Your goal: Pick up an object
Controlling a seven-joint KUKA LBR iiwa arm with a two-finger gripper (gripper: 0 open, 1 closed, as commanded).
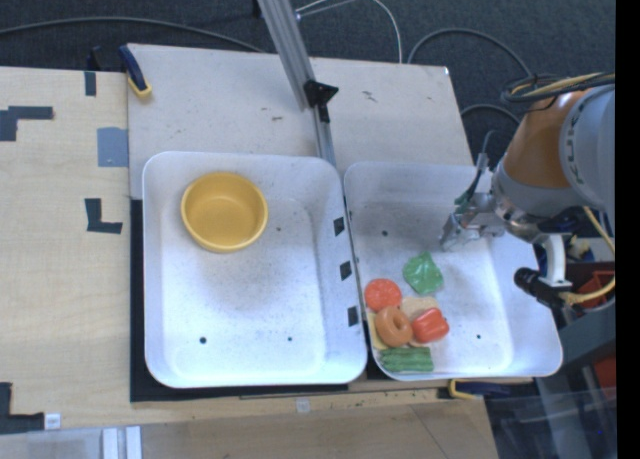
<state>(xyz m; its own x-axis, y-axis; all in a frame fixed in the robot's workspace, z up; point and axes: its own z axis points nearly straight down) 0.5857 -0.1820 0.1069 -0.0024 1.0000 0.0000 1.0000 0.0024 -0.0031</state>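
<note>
Several small toy foods lie in the near left part of the right bin (520, 347): a green leafy piece (423, 273), a red-orange tomato (382, 294), an orange ring (392, 325), a red pepper-like piece (430, 325) and a flat green piece (406, 358). My gripper (455, 235) hangs low over the right bin's middle, just up and right of the green leafy piece. Nothing shows between its fingers. The grey arm with its orange band (540, 147) comes in from the right.
A yellow bowl (224, 210) sits in the far left part of the left bin (240, 347). A slanted metal pole (290, 37) rises behind the bins. Cables lie on the dark floor at the back and right.
</note>
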